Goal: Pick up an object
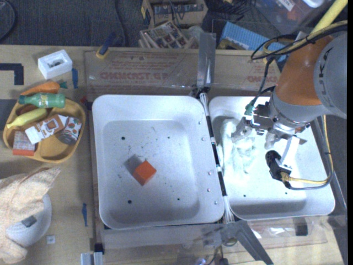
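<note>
An orange cube (145,172) lies in the left white bin (110,115), left of its middle, with a small grey patch beside it. My gripper (255,136) hangs over the upper left part of the right bin (314,203), far from the cube. Under and beside the gripper lies a pale, translucent crumpled thing (238,154) on the bin floor. I cannot make out whether anything sits in the gripper.
A black plug on a yellow cable (279,170) dangles from the wrist over the right bin. Left of the bins, a wooden bowl (55,150) holds a bottle, a banana and packets. A white box (55,64) and a beige cloth (25,197) lie nearby.
</note>
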### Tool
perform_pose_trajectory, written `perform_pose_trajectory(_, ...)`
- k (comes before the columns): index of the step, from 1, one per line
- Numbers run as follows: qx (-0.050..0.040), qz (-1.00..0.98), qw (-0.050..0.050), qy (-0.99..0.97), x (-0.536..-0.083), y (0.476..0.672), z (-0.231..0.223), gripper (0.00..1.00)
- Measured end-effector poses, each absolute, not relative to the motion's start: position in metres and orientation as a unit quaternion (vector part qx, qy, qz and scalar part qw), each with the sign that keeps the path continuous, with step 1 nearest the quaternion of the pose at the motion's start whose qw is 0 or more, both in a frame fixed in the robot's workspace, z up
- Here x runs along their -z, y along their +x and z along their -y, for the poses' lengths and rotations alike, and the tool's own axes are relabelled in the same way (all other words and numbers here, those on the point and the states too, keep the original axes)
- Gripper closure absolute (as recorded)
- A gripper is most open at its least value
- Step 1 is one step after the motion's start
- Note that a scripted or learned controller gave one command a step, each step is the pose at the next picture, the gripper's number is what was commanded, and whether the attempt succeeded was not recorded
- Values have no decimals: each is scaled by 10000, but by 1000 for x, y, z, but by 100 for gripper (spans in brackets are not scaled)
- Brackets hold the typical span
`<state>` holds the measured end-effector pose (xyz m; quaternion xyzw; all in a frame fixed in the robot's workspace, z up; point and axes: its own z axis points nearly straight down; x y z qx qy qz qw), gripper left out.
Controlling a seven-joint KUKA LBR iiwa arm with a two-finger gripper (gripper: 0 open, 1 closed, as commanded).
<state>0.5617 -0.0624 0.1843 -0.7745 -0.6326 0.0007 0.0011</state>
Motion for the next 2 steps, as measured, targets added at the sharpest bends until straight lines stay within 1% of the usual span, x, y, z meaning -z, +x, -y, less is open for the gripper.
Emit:
perform_pose_trajectory(1,-1,6292,-11,-7773,-173,562,144,0)
perform_pose_trajectory(2,3,6443,-16,-7648,-208,583,183,0)
